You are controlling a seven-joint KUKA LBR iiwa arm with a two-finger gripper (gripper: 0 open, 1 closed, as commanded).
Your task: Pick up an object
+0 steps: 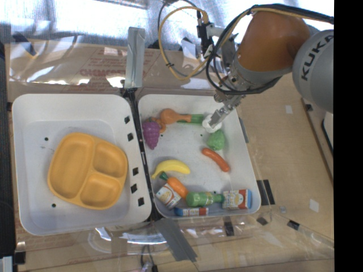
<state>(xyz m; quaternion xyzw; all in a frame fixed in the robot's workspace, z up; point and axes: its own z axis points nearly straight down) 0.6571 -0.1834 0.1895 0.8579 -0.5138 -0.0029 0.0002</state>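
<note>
A grey KUKA arm (283, 44) with an orange band reaches in from the upper right of the frame, its gripper (215, 120) lowered over the back of the right-hand bin (249, 169). Whether the pincer is apart or together cannot be told from this angle, and nothing is seen between its tips, so the pick looks not yet made: the approach appears done, the closing and lifting still to come.

The nearest candidates are a green leafy toy vegetable (216, 140) just below the tip and a green stalk (193, 118) just to its left, joined to an orange piece (168, 117).

The left-hand bin (34, 208), at centre left, holds a yellow divided plate (87, 170). The right-hand bin carries the rest of the toy food: a banana (172, 166) at centre, purple grapes (151, 133) by the left wall, an orange sausage-like piece (216, 159) toward the right, a carrot (177, 185), a green bottle (204, 198), a small carton (237, 198) and a small can (165, 195) along the lower edge.

Both bins sit on a brown bench (289, 169), with clear sheeting (57, 61) across the upper left and yellow cable (170, 33) looped at top centre.
</note>
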